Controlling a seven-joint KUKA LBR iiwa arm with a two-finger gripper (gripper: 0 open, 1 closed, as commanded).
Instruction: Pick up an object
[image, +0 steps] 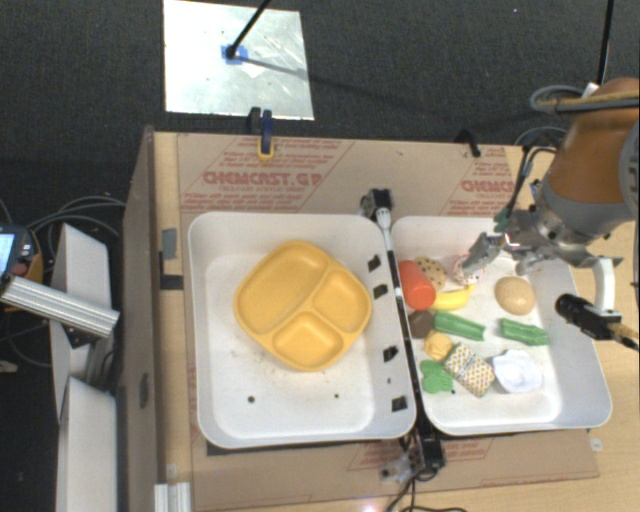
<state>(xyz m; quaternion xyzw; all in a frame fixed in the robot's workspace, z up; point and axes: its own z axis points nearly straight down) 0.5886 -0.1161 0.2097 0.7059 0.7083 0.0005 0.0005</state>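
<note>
white plastic, two shallow bins side by side on the bench (300, 175), which is lined with printed brown cardboard.

left bin (215, 300): one yellow compartment plate (303, 303), three sections, lying flat near the bin's middle, turned at an angle to the bin walls. a few small dark specks on the bin floor.

right bin (590, 390): a cluster of toy food and small items, mostly in the half toward the divider between the bins.
- red-orange piece (416, 285), close to the divider wall.
- speckled tan piece (432, 267), just behind the red-orange one.
- yellow banana-like piece (455, 297), touching the red-orange piece.
- dark brown piece (421, 324), by the divider.
- green pod-like piece (459, 325), lying across the middle.
- second green piece (524, 333), toward the bin's right wall.
- beige egg-shaped piece (515, 295), standing apart from the cluster.
- small yellow piece (438, 346).
- green leafy piece (435, 377), near the front wall.
- patterned packet (470, 369), tilted.
- white crumpled item (519, 372), near the front right corner.

arm: grey with orange band, entering over the right bin's far right corner. gripper (478, 258) low over the far part of the right bin, just beside the speckled piece and banana; whether its tips are apart or together cannot be told, and no item is seen between them.
</note>
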